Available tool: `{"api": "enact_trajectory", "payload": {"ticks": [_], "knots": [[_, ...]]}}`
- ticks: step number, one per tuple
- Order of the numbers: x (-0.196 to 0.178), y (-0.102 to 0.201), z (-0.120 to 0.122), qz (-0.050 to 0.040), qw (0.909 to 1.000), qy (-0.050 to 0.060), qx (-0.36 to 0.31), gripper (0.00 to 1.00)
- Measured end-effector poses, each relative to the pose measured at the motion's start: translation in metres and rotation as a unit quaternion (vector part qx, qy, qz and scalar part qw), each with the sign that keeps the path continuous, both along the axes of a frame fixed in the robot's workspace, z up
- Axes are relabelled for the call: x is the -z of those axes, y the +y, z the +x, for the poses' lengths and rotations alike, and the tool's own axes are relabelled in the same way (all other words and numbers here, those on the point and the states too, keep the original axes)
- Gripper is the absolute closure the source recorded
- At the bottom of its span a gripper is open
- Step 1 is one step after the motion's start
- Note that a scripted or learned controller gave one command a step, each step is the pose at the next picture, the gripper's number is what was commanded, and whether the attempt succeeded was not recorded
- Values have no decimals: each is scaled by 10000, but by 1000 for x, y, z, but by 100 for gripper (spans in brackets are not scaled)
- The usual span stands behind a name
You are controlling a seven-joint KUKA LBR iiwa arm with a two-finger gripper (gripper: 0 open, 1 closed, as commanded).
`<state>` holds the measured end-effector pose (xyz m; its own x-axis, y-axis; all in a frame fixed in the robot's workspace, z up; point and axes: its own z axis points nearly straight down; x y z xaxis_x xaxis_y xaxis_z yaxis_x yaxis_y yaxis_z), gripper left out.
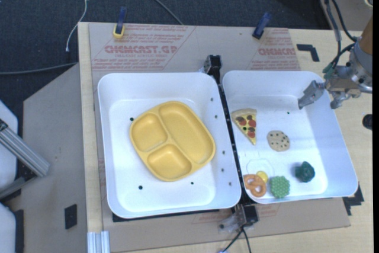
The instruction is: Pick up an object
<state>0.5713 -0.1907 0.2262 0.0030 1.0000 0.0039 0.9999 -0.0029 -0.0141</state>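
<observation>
The right bin (284,83) holds several toy foods. A pizza slice (246,122) lies by its left wall, and a round cookie (278,140) sits near the middle. Along the front edge are an orange pretzel (256,184), a light green piece (279,186) and a dark green piece (305,172). My gripper (323,96) hangs over the bin's far right corner, open, with nothing between its fingers (308,95). It is well apart from all the foods, up and right of the cookie.
The left bin (112,98) holds a yellow three-compartment tray (172,139). Black clamps (212,63) sit between the bins at the back. Blue clips (121,19) pin the cardboard base. Cables (331,9) hang at the upper right by the arm.
</observation>
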Motion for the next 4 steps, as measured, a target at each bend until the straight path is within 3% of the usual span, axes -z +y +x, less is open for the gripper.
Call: {"api": "enact_trajectory", "payload": {"ticks": [1,3,4], "knots": [[-7,1,3,-16,10000,-67,-17,0],[114,9,5,-2,10000,-33,-21,0],[143,10,5,-6,10000,-44,-16,0]]}}
